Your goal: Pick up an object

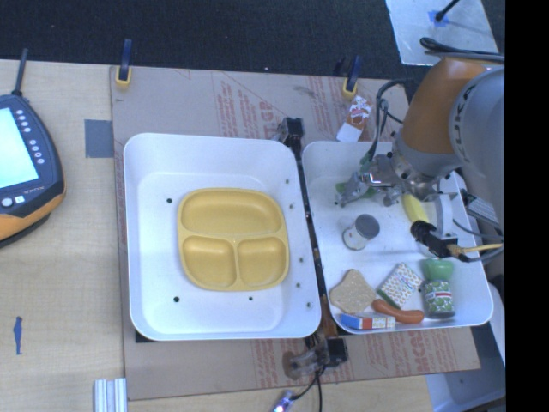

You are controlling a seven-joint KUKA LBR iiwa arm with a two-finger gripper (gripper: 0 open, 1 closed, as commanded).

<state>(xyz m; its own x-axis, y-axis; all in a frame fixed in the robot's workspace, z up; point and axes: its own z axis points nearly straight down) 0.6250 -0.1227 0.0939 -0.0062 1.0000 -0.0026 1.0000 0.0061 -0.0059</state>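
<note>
The end effector (360, 184) hangs in the right bin (319, 230) above a grey cylinder (362, 231); its state is unclear

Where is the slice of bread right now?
The bread lies in the right bin, near its front left corner. A hot dog is just in front of it, and a small grey-topped cylinder sits behind it.
</note>
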